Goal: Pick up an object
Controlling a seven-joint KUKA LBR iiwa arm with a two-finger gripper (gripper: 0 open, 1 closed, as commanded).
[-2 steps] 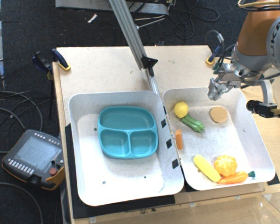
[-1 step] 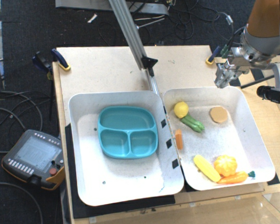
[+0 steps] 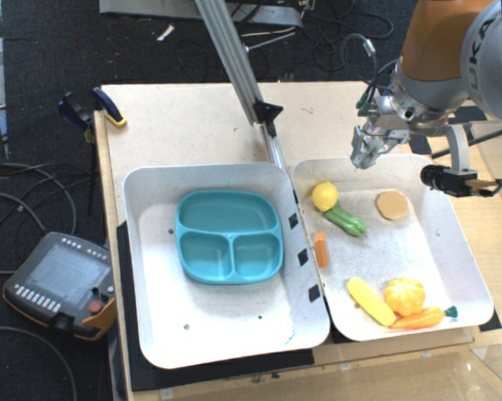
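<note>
Nothing is seen gripped in the two-finger gripper (image 3: 368,153), and whether the jaws are wide or narrow can't be told from up here. It's hung over the right white bin's (image 3: 456,225) far rim, probably lining up a pick. Nearest are the small yellow lemon (image 3: 324,196), green pepper (image 3: 345,221) and tan round cookie (image 3: 393,204). A teal 3-compartment plastic plate (image 3: 229,236) sits in the left white bin (image 3: 155,294).

Pale bench (image 3: 187,123); dark floor (image 3: 32,82), cables (image 3: 21,180).

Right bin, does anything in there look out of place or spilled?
Mostly no. The small carrot stick lies against the right bin's left wall by the divider, apart from the other food. The lemon and green vegetable touch. Nothing looks damaged.
</note>
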